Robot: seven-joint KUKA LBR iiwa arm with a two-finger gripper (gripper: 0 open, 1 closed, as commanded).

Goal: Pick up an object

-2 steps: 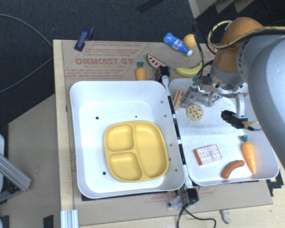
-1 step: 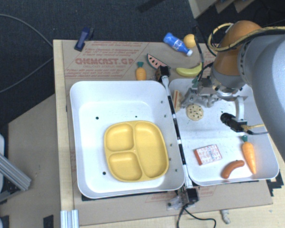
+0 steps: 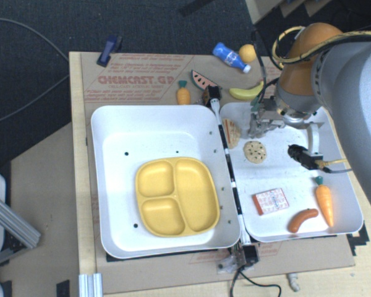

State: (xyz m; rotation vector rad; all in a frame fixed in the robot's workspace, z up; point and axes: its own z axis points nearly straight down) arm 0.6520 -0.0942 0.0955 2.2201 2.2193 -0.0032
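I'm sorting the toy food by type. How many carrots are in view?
2. A large carrot lies in the right bin, near its right edge beside the sausage. A small carrot sits on the board behind the left bin. The arm may hide more.

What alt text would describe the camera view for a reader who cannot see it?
A grey robot arm's pincer hangs over the right bin, near a cookie, a carrot, a sausage and a small red box. The left bin holds a yellow divided plate.

"CHEMCAST GP" on the brown board
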